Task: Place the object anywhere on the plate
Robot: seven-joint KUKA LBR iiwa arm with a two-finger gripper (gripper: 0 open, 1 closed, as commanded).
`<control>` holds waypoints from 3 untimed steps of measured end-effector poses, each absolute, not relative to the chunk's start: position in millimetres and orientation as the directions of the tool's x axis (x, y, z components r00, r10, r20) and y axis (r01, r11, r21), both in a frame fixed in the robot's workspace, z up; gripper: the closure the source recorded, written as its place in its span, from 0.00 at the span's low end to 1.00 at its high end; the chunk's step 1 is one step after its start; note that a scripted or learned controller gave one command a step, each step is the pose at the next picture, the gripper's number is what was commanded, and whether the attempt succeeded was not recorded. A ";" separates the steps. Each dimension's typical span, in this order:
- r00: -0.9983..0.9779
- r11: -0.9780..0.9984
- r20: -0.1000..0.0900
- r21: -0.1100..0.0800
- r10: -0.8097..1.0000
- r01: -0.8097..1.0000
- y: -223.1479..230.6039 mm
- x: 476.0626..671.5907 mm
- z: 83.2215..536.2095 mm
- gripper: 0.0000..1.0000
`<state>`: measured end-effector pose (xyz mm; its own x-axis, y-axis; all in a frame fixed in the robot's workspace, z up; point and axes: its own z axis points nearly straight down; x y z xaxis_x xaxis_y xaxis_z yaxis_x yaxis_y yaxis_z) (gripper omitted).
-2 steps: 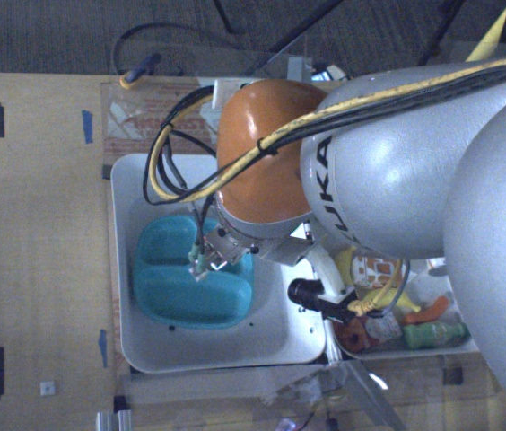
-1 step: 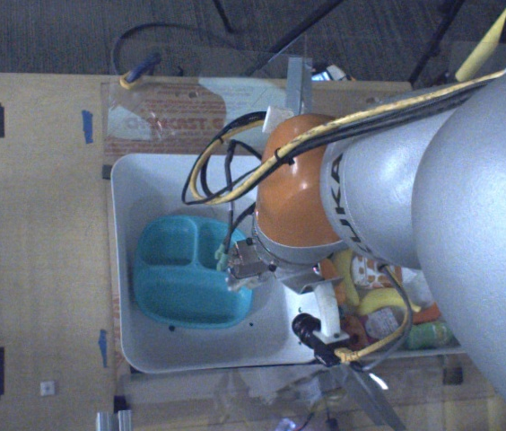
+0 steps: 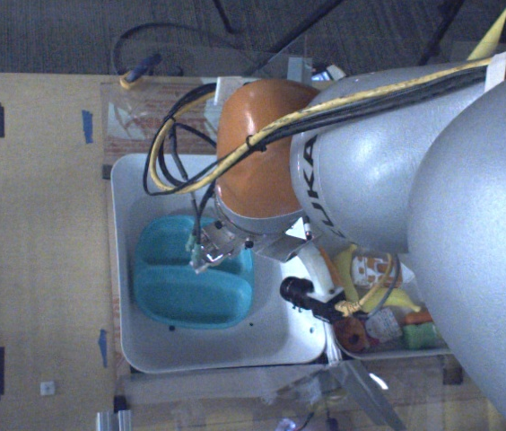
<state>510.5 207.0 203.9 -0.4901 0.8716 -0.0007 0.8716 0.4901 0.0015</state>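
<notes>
A teal plate (image 3: 181,290) with two compartments lies in the left white bin (image 3: 132,330). My gripper (image 3: 206,256) hangs over the plate's far right part, near the ridge between the compartments. The orange wrist band and grey arm hide the plate's right edge. I see no object between the gripper's tips, and nothing lies on the visible part of the plate.
The right bin, mostly hidden under the arm, holds a yellow banana (image 3: 398,300), a green block (image 3: 421,337), a brown round thing (image 3: 353,335) and an orange and white pack (image 3: 375,268). Bare wooden bench (image 3: 38,241) lies to the left.
</notes>
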 end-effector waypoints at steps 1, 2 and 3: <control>-0.532 0.532 0.001 -0.003 0.847 0.847 179.9 519.1 147.9 1.00; -0.641 0.641 0.000 0.001 0.768 0.768 208.9 479.8 220.4 1.00; -0.734 0.734 0.002 -0.003 0.679 0.679 216.8 479.2 176.5 1.00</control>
